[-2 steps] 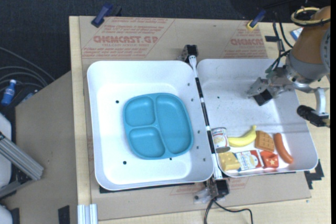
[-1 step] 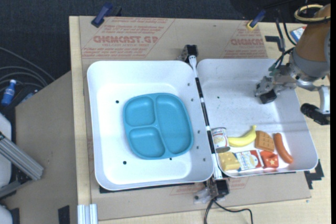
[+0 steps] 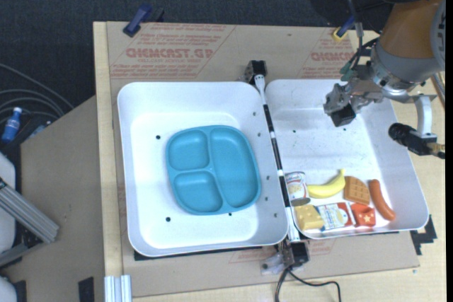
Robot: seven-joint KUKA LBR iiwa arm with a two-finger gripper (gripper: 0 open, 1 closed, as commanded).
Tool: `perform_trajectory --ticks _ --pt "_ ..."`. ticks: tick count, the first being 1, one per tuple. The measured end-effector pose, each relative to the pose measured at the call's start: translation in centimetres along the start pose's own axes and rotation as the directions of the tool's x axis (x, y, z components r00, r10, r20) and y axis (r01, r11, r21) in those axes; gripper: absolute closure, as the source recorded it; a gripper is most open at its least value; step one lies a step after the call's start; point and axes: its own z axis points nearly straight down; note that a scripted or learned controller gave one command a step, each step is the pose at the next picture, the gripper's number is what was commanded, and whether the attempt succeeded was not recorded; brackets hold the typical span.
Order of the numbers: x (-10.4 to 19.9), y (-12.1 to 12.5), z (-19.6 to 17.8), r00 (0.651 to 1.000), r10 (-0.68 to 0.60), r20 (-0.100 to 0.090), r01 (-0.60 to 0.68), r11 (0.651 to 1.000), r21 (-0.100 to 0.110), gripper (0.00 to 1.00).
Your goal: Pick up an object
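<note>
Pick not begun: my gripper (image 3: pixel 341 112) hangs above the right white plastic bin (image 3: pixel 311 99), grip state indiscernible, curved yellow toy banana (image 3: pixel 328 187) untouched.

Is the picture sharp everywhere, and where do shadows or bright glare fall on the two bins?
Camera view: mostly sharp, the print on the bench board reads clearly; the small food items look soft in detail. The white left bin and right bin are bright, nearly washed out, with a faint shadow inside the left bin's upper rim. The tool is dark, its detail unclear.

2 white bins (image 3: pixel 141 109), 1 blue tray (image 3: pixel 211 169), 1 banana (image 3: pixel 327 187), 1 sausage (image 3: pixel 381 199), 1 waffle (image 3: pixel 356 190), 1 cheese (image 3: pixel 307 216)
</note>
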Motion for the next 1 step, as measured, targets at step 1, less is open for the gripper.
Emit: perform_trajectory --ticks 1 --pt "6.81 -2.64 -3.99 1.000 0.001 0.000 -0.001 1.000 0.004 1.00"
